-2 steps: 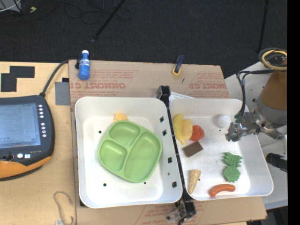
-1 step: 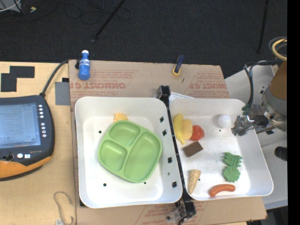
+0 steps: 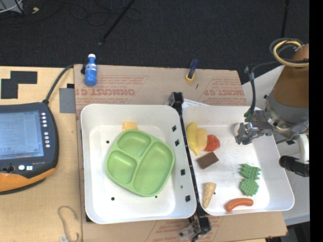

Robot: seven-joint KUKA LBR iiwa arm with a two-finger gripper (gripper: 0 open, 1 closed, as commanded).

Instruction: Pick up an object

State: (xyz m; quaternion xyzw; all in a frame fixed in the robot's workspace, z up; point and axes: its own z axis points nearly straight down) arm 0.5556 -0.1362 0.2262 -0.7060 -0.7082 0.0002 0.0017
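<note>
Starting at the far left, a tablet-style pendant (image 3: 22,140) with an orange edge sits on the bench, and a small blue bottle (image 3: 91,70) stands on the cardboard behind the bins. Next comes the left bin (image 3: 96,195), which holds a green divided plate (image 3: 140,162) with a yellowish bit (image 3: 129,126) peeking out past its far rim. Over the divider, the right bin (image 3: 282,195) has all the pickable stuff — a yellow banana-like piece (image 3: 195,136) touching a red piece (image 3: 212,142), a brown block (image 3: 207,160) just below them, a pale cone (image 3: 208,193) near the front, an orange-red sausage (image 3: 238,204), and two green bumpy pieces (image 3: 249,178) side by side. The gripper (image 3: 244,134) hangs over the bin's right part, apart from every object — can't tell how its jaws are set.
</note>
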